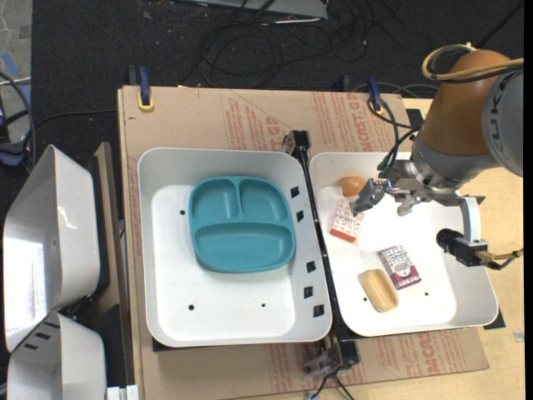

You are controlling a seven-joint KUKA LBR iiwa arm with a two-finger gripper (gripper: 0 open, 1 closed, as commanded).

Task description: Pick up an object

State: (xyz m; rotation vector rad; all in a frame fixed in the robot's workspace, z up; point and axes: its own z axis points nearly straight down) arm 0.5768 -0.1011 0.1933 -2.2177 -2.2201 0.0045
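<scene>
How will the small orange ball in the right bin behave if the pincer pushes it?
The orange ball looks round, so it will probably roll away when nudged. It lies near the bin wall and close to a small packet, so it may bump these. It seems small, likely light.

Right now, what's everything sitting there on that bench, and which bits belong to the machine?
White bins: 2, side by side on the bench; left bin, right bin.
Divided plate: 1, teal, middle of the left bin.
Orange ball: 1, orange, upper left of the right bin.
Small packet: 1, red and white, below the ball, right bin.
Dark packet: 1, maroon, lower middle, right bin.
Bread-like piece: 1, tan, beside the dark packet.
Clamps: 2, blue with yellow, on the board's far edge.
Robot arm: 1, grey with orange band; its gripper hangs over the right bin.
</scene>
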